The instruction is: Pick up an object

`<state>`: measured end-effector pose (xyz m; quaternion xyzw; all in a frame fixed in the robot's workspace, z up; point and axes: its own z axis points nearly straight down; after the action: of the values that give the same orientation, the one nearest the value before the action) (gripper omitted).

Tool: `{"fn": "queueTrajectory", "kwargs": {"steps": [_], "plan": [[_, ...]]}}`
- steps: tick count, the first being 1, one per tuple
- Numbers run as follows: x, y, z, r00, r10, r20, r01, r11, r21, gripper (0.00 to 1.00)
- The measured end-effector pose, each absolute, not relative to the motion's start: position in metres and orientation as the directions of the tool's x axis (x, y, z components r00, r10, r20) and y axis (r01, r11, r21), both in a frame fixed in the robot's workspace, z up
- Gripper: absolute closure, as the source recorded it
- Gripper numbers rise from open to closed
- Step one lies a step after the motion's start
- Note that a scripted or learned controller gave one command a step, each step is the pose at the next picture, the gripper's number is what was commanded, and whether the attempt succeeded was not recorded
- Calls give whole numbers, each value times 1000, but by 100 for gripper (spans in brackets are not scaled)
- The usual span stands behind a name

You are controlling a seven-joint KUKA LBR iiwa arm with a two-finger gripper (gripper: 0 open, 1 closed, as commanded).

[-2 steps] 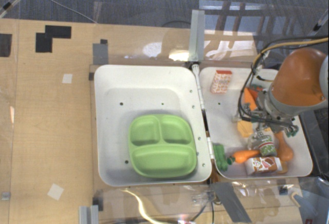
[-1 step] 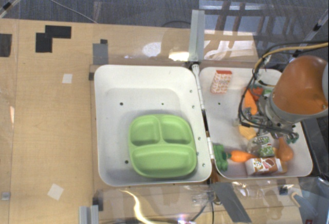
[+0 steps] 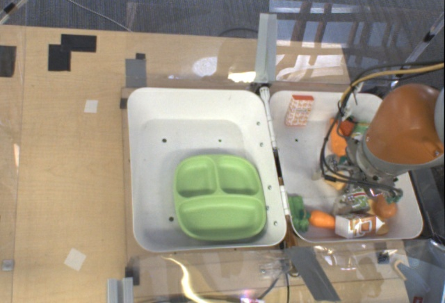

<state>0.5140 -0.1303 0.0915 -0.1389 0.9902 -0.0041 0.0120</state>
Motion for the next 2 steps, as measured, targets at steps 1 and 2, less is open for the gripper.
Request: {"fn": "queueTrajectory", "kwargs": {"steps": [1, 2], "plan": [[591, -148, 90, -963, -269, -16, -269, 963, -6, 0], [535, -158, 91, -946, -323, -14, -323, 946, -7, 0]]}}
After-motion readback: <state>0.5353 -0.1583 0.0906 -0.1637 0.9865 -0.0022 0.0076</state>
